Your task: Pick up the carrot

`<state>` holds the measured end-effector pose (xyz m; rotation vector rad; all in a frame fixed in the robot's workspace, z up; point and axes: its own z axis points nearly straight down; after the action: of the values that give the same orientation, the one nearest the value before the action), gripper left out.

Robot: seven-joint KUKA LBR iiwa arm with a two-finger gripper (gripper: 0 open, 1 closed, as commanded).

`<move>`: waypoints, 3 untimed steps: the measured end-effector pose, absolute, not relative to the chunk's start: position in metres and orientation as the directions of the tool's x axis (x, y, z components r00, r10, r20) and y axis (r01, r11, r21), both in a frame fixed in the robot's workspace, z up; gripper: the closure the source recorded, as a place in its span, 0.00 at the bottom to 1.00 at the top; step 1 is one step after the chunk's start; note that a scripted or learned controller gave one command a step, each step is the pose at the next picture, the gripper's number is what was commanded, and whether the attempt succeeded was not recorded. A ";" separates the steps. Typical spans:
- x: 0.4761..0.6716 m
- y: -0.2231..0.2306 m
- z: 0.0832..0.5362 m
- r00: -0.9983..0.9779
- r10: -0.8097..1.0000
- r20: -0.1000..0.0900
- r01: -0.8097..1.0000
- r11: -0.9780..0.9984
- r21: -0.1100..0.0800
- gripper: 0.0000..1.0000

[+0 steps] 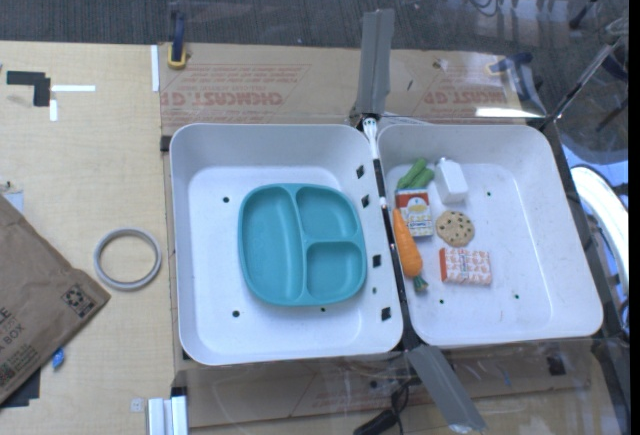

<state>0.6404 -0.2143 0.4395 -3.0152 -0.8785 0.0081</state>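
Right bin: right half and near strip left open. Carrot hemmed against the left wall by the divider; small carton just beside it, cookie and wrapped packet near on the right. Left bin: centre taken up by teal plate; margins free.

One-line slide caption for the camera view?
Carrot lies along the right bin's left wall among small items; teal plate sits in the left bin.

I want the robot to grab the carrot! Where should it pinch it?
Probably across the thick orange middle of the carrot, coming straight down. It lies flat, lengthwise along the right bin's left wall, so closing along that wall, not toward it, avoids the wall and the small carton beside it.
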 end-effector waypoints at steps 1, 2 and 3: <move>0.638 -0.104 0.440 0.881 0.473 -0.005 0.473 -0.881 -0.003 0.00; 0.633 0.015 0.440 0.887 0.462 -0.004 0.462 -0.887 -0.002 0.00; 0.647 0.121 0.440 0.962 0.274 -0.003 0.274 -0.962 0.001 0.00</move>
<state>0.6475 0.1214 0.4403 -3.1123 -0.4349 0.0043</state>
